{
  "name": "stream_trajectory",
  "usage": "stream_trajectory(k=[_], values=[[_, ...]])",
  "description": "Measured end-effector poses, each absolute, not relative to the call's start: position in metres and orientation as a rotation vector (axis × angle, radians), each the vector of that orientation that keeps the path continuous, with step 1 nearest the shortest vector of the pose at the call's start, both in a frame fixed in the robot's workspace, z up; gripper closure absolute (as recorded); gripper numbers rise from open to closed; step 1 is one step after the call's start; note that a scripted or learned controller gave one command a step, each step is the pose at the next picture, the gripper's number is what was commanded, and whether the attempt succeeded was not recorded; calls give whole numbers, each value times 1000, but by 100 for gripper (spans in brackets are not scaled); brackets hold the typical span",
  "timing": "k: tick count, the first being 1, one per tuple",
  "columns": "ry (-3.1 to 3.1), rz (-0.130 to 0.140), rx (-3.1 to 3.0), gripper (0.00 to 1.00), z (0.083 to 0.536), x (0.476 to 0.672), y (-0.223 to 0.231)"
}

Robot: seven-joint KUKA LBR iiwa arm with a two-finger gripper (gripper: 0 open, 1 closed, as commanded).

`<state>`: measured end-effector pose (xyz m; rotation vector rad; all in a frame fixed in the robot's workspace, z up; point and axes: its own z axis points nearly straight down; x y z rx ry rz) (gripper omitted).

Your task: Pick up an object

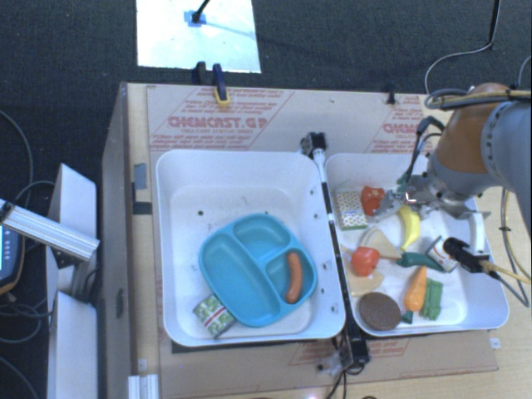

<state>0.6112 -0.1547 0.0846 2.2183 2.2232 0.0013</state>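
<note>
While arm reaches in from right, gripper [397,199] sits low in right bin [490,310], just beside banana [409,226] & red tomato [372,198]; can't tell if fingers open or closed. Left bin [179,223]: blue tray [237,277] w/ sausage [293,276].

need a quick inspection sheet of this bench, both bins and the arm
surface: bench bears two white bins side by side, left bin and right bin.
job's things: right bin holds a banana, two tomatoes, a carrot, a brown disc and a green piece.
clutter: left bin holds a blue divided plate with a sausage in one compartment, and a small carton at the plate's edge.
grippers: gripper low over the right bin near the banana; grasp unclear.
cables: cables run to the arm.
surroundings: dark floor, a pale sheet.
</note>
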Motion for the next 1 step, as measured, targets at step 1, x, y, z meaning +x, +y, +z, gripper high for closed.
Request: stream_trajectory(k=[1], values=[[2223, 4, 2215, 100, 96, 612, -155]])
